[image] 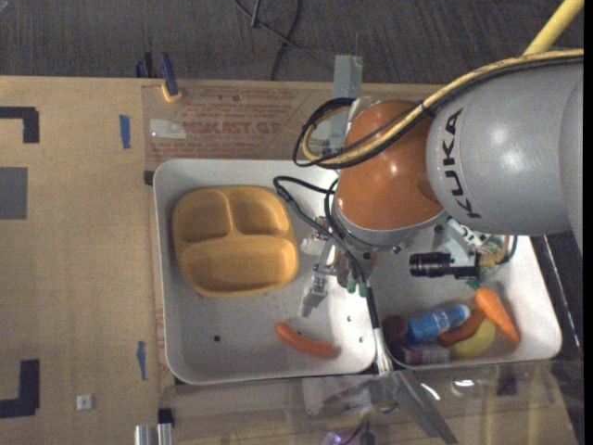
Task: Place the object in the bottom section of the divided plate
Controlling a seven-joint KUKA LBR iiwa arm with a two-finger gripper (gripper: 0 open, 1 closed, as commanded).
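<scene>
Grey arm housing with an orange band (384, 170) covers the far part of the right bin (547, 336) and the divider between the two bins, so that region cannot be read. The end effector (317, 290) hangs over the left bin (176, 341), right of the divided plate; its fingers are small, blurred and mixed with cables, so whether they are open or closed cannot be told, and nothing can be made out between them. A black cylindrical part (431, 265) projects from the wrist over the right bin.

The divided plate (233, 237) is yellow-orange, rounded-rectangular, with two small sections on the far side and one wide section on the near side. It lies in the far-left part of the left bin, and all three sections look bare. An orange sausage-shaped object (306, 340), probably a toy hot dog or carrot, lies on the bin floor near the front wall, well apart from the plate and just near of the end effector.

The right bin holds a cluster at its near wall: a blue bottle (437, 323), an orange carrot (498, 314), a yellow fruit (474, 343) and a dark round item (397, 328), packed close together; further pieces among them are too crowded to identify. Blue tape marks (124, 131) sit on the wooden bench (74, 248) left of the bins.
</scene>
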